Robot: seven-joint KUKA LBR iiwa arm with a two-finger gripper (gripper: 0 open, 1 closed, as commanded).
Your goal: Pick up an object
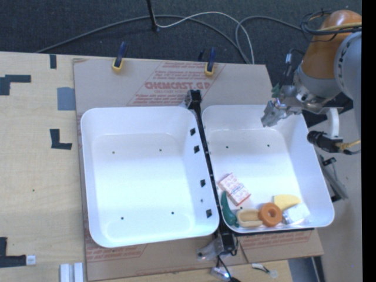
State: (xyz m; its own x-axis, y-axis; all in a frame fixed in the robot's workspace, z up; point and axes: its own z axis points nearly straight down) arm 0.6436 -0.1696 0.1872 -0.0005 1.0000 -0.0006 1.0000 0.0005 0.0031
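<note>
Arm (329,57) enters from right, gripper (271,115) poised over far right corner of right bin (252,157), near rim; finger gap too small and blurred to judge, nothing seen in it. Objects crowd near edge of right bin: red-white packet (234,188), green piece (228,213) against divider, tan piece (249,218), orange ring (271,214), yellow wedge (286,202), clear wrapper (296,216). Far part of right bin floor bare. Left bin (141,175) bare, open room throughout
</note>
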